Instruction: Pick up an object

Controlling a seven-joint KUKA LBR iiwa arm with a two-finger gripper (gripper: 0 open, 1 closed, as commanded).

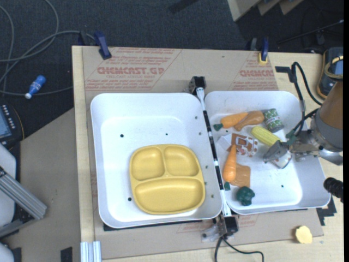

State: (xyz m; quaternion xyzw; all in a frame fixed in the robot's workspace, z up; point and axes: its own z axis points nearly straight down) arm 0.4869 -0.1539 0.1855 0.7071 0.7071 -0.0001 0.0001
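Two shallow white bins side by side on the bench: left bin point(109, 146) carrying a yellow divided plate point(166, 179), right bin point(294, 192) carrying the toy food. Reaching in from the right, the grey arm point(330, 124), ending in the gripper point(277, 156) low over the right bin's middle. Fingers parted slightly, nothing seen between them. Closest candidate: a yellow corn cob point(265, 135), just up and left of the fingertips, long axis slanting from upper left to lower right. Farther left, an upright-lying orange carrot point(230, 165) along the bin's left wall, long axis nearly top to bottom, with an orange block point(242, 175) touching its lower end. Smaller still, a green broccoli piece point(245, 195) near the bottom edge. Judged best: a short shift up-left toward the corn, jaws turned across its slant.
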